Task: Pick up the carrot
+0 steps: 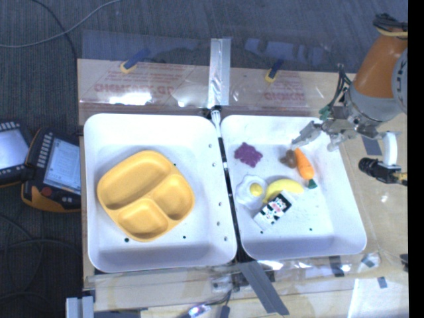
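The gripper hangs over the right bin close to that bin's far right corner, its two fingers spread apart with nothing between them. One finger points toward the bin's middle, the other toward its right wall. Above it, the grey arm with its orange band reaches in past the right wall.

Just beside the inner finger, a little nearer the bin's centre, lies the carrot. It rests flat on the bin floor, orange body running from far to near with a slight tilt, its green stub at the near end. A small brown object sits touching or almost touching its left side; which, I cannot tell.

Further in come a banana, a fried egg and a black-and-white carton, bunched near the bin's centre, and a purple grape cluster toward the left wall. The left bin carries a yellow divided plate.

The carrot looks like a toy: probably light, rigid and smooth, so likely to slip or roll if pinched near its tapered end. The best hold seems to be across the thicker middle, fingers either side of its length, keeping clear of the brown object.
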Motion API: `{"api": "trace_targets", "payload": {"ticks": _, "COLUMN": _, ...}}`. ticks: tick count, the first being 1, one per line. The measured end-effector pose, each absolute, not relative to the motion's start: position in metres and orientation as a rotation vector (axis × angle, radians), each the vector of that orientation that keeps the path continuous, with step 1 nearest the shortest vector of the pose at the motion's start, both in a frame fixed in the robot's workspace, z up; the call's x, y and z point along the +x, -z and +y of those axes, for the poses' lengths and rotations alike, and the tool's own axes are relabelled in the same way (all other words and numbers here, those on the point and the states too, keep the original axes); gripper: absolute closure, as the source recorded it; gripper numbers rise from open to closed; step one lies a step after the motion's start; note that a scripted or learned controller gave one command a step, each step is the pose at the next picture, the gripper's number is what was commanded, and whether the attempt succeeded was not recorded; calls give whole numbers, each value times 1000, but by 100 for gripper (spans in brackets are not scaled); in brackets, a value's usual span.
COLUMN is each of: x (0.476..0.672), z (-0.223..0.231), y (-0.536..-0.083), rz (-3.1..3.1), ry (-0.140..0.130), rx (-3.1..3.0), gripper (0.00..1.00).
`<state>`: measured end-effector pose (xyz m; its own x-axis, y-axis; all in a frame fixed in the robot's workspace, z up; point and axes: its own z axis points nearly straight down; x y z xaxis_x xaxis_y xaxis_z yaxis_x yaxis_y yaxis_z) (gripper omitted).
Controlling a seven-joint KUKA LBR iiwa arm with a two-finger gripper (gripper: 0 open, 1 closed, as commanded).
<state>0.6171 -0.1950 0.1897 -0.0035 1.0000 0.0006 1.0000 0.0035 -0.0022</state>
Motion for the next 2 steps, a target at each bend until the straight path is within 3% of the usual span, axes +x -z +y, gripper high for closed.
{"api": "trace_targets", "payload": {"ticks": 1, "x": 645, "z": -204, "y": -94, "rz": -2265, "ry": -2, "rx": -2177, "gripper": 0}}
{"api": "trace_targets", "payload": {"ticks": 2, "x": 645, "z": -204, "y": -103, "rz": -2269, "ry": -8, "rx": -2175, "gripper": 100}}
